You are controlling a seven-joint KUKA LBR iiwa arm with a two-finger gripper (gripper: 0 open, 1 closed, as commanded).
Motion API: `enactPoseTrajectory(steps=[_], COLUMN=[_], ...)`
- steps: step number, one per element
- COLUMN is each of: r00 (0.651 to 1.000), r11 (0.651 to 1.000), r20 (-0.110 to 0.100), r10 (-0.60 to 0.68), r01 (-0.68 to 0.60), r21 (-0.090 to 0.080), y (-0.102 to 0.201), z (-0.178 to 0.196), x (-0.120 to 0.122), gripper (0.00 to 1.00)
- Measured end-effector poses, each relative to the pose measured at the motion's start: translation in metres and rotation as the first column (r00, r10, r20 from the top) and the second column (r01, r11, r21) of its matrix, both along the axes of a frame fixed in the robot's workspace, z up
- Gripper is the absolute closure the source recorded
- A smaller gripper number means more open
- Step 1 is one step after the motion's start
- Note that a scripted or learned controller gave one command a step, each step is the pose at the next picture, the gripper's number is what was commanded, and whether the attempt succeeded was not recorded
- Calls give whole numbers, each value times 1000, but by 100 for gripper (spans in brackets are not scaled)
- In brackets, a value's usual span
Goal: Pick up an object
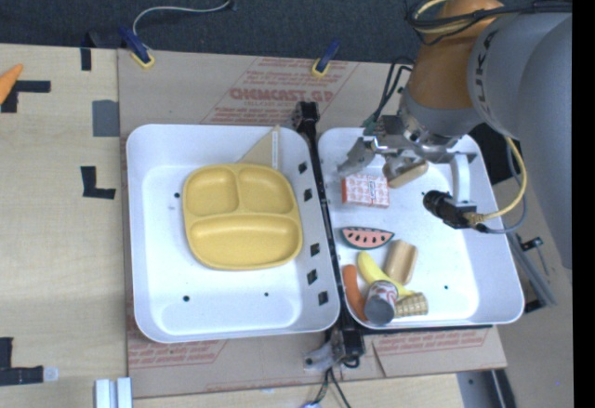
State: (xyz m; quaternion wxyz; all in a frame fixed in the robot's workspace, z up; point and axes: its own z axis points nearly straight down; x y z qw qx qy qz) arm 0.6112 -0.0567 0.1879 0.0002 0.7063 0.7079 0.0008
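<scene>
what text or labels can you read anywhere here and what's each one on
"CHEMCAST GP": red print on the brown paper sheet under the bins, partly blurred.
Letters on the grey arm, maybe "KU", cut off and unclear.
Print on the small red and white box in the right bin: too small to read.

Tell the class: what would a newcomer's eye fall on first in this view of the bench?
First, the yellow divided tray, lying alone in the left bin. Next, the grey arm with its orange band, reaching in from the right over the right bin. Last, the toy food near that bin's front: a watermelon slice and a banana.
</scene>
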Motion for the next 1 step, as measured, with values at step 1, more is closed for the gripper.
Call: enactPoseTrajectory(steps=[1], r00=[1000], r11=[1000], r20=[-2], r10=[0], r01=[0], r21=[0], y=[37], z=[32], x=[22], gripper=[100])
